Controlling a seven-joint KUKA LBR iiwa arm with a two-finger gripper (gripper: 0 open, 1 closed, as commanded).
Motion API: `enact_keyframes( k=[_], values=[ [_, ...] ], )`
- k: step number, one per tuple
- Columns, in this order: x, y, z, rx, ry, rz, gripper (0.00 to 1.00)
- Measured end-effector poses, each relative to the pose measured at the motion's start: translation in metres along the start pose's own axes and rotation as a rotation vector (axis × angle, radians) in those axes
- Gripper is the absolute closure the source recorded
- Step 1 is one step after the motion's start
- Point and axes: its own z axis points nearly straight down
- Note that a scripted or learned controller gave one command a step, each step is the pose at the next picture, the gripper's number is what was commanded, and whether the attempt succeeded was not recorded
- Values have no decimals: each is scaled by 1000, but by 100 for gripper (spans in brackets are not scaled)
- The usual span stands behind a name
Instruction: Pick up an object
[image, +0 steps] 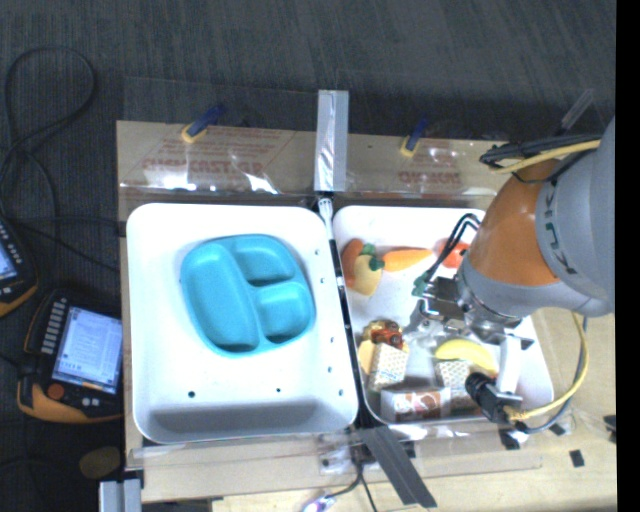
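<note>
The right bin (535, 375) holds several small items. An orange and yellow toy fruit (361, 267) and a carrot (404, 258) lie along the far side, with a red piece (452, 254) partly hidden behind the arm. Near the front lie a brown and gold item (384, 334), a checkered packet (390, 366), a brown bar (420, 403) and a yellow banana (466, 350). My gripper (428, 318) hangs low over the middle of this bin, between the brown and gold item and the banana. Nothing is visibly held in it.
The left bin (160, 390) carries a blue divided plate (250, 292). A raised wall (338, 310) separates the two bins. The grey arm with its orange band (510, 240) covers the right bin's far right corner. Handheld devices (75, 355) lie left of the bench.
</note>
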Motion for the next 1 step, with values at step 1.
enact_keyframes(
  k=[1],
  values=[
    [-69, 19, -121, -2, -2, 107, 100]
  ],
)
